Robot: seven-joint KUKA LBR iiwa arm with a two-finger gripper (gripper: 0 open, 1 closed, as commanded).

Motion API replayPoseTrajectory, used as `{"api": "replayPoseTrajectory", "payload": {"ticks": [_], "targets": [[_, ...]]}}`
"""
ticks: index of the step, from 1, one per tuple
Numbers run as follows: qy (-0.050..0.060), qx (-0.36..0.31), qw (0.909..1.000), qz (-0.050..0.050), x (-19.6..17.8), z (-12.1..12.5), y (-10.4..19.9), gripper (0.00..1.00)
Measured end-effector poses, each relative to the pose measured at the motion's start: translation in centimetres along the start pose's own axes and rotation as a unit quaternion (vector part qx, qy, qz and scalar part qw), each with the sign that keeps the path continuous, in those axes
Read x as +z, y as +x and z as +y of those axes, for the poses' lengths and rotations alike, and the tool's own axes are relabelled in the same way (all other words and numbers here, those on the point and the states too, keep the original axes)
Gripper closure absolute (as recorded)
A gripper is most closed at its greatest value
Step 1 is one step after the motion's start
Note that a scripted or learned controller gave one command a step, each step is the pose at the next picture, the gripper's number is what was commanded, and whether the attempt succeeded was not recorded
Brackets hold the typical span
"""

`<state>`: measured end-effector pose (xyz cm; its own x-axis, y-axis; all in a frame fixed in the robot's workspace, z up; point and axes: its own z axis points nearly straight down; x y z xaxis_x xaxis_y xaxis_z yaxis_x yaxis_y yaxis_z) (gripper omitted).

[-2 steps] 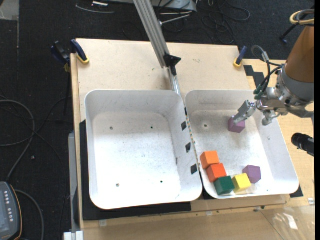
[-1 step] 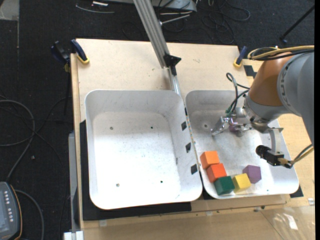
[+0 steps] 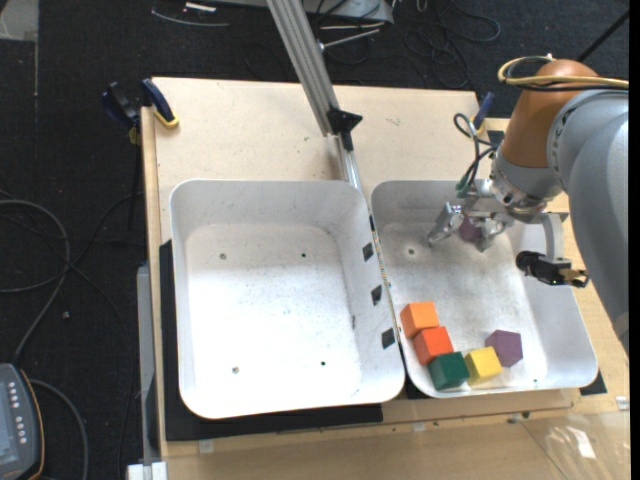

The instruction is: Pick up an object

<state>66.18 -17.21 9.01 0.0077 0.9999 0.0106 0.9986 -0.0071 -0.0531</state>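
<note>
My gripper (image 3: 463, 230) hangs over the back part of the right bin (image 3: 560, 318), under the grey arm with its orange band. A small dark purple block (image 3: 468, 228) shows between the two fingers, which are shut on it. Whether the block touches the bin floor I cannot tell. Along the bin's front edge lie an orange block (image 3: 420, 316), a red block (image 3: 433, 343), a green block (image 3: 449, 369), a yellow block (image 3: 483, 364) and a purple block (image 3: 506, 347).
The left bin (image 3: 190, 268) stands beside the right one, their rims meeting in the middle. A slanted metal rail (image 3: 305, 53) runs from the back down to the bins' junction. A blue and yellow clamp (image 3: 150, 103) sits at the bench's back left corner.
</note>
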Motion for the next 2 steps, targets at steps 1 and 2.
{"api": "replayPoseTrajectory", "payload": {"ticks": [1, 2], "targets": [[-0.027, -0.002, 0.9996, -0.007, -3.1, 1.8, -3.0, 0.00], [-0.027, -0.006, 0.9996, -0.006, -0.5, -0.9, 2.1, 0.00]]}}
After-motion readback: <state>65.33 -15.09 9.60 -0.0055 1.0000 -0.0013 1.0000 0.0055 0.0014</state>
